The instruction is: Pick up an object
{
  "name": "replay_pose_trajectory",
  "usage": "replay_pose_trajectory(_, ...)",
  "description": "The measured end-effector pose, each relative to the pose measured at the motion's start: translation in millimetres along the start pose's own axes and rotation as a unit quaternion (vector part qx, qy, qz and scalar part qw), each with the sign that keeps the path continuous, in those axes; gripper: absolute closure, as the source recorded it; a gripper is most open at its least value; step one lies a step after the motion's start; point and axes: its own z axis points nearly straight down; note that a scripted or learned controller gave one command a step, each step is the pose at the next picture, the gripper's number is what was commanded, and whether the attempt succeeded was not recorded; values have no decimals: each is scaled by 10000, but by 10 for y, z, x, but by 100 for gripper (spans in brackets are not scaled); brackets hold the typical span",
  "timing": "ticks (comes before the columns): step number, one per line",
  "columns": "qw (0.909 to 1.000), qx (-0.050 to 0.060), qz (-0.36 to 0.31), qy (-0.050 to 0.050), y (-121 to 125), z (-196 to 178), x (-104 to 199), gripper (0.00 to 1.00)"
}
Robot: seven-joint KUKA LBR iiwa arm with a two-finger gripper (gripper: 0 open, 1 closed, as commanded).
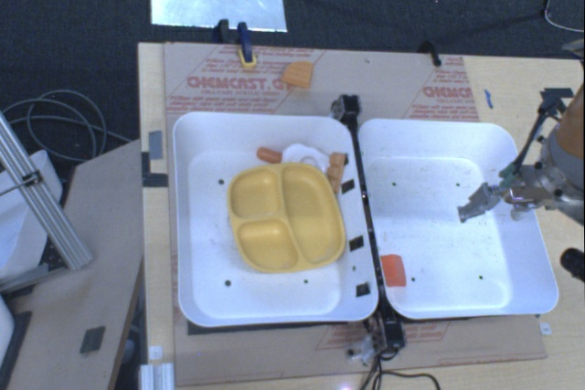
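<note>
Here we are over the desk point(155, 87), two white bins side by side, and the arm is in from the right with the end effector point(475, 207) hanging above the right bin point(430, 142), out toward its right half. Can I tell whether it is released or clenched? No, the tip is a grey blur from up here, and nothing shows between it.

So what is on offer? In this bin, the likeliest target to my eye is the small orange-red block point(393, 269), sitting low at the near left corner, tight beside the divider between the bins. Squat, bright, apparently flat-topped and simple in shape. It is well apart from the end effector right now.

Over in the left bin point(196, 196) there's a yellow three-compartment plate point(285, 219) lying at a tilt, with a small orange sausage-like piece point(269, 155), a white piece point(302, 155) and a tan stick point(336, 169) crowded just behind it. Busier ground, harder picks.

To do this well, I'd say: travel across to the block, line up squarely above it, and mind that bin wall, because a finger coming down on the rim side could jam or nudge the block away. Approach with the closing direction running along the wall, descend straight, close firmly, lift cleanly.

A tan block point(298, 74) sits outside on the cardboard, out of play.
</note>
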Motion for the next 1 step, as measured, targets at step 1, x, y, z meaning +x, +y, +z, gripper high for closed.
replay_pose_trajectory(1, 9999, -99, -14, -25, -47, -1650, 22, 0)
